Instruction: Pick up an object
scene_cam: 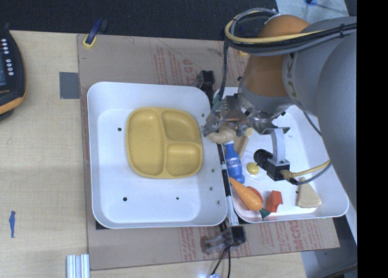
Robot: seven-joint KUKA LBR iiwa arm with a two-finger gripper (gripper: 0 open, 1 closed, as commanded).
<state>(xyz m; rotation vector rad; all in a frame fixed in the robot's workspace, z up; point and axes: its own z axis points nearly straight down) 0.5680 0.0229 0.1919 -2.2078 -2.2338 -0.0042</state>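
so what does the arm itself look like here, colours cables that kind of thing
The arm is a thick, rounded grey body with a glossy orange band above the wrist. Yellow and black cables loop around the top of that band. Below it is a metallic grey wrist with a gripper, and a small black fitting trails a yellow cable.

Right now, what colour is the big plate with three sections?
Yellow. The divided plate shows best in the camera view, in the left bin.

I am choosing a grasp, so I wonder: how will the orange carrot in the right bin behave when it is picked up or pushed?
The carrot looks like a moulded toy, so probably stiff and light. Its tapered, rounded body may roll or pivot if pushed. Its smooth-looking surface could slip from a narrow pinch.
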